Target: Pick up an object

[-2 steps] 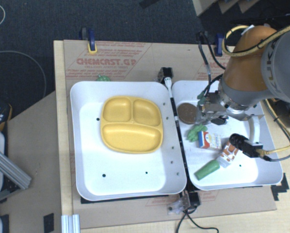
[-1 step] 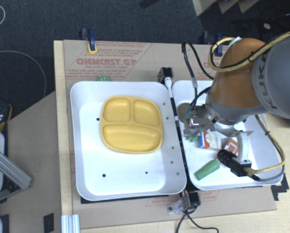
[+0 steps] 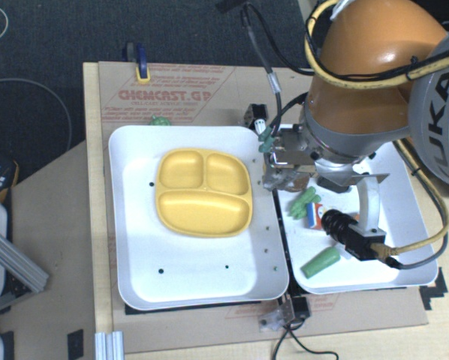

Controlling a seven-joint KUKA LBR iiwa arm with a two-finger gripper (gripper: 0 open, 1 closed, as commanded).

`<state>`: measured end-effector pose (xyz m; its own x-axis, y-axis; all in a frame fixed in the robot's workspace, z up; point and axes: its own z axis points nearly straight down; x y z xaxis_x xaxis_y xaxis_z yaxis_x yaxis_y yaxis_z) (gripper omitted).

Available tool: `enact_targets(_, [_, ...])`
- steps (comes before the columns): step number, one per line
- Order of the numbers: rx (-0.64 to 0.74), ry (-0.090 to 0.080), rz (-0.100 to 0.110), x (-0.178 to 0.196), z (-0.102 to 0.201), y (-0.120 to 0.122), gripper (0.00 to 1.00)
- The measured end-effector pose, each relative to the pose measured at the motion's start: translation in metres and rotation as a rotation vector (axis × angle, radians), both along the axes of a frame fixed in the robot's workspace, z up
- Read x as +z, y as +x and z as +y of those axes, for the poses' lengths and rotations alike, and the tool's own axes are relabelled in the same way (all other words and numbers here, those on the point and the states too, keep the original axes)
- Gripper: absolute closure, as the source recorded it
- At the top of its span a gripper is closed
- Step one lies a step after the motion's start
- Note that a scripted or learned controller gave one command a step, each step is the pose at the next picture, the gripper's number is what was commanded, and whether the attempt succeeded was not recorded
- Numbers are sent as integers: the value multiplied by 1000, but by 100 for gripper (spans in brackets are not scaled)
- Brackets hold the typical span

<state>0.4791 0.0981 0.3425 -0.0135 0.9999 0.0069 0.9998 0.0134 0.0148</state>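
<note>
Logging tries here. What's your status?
Pincer low over right bin, grip unclear. Green block and small pieces lie there. Yellow tray in left bin.

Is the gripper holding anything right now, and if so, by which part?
Cannot be told: the gripper is low over the right bin beside small green pieces, but nothing visibly sits in its grasp.

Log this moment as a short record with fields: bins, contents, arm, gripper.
left bin: holds a yellow divided plate, lying flat
right bin: holds a green cylinder near the front, a small green piece and a blue and red item
arm: over the right bin, reaching in from the right
gripper: low, near the divide between bins; finger state unclear
</note>
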Motion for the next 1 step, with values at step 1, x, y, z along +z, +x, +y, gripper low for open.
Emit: enact_targets(1, [-20, -8, 4, 68, -74, 1, 100])
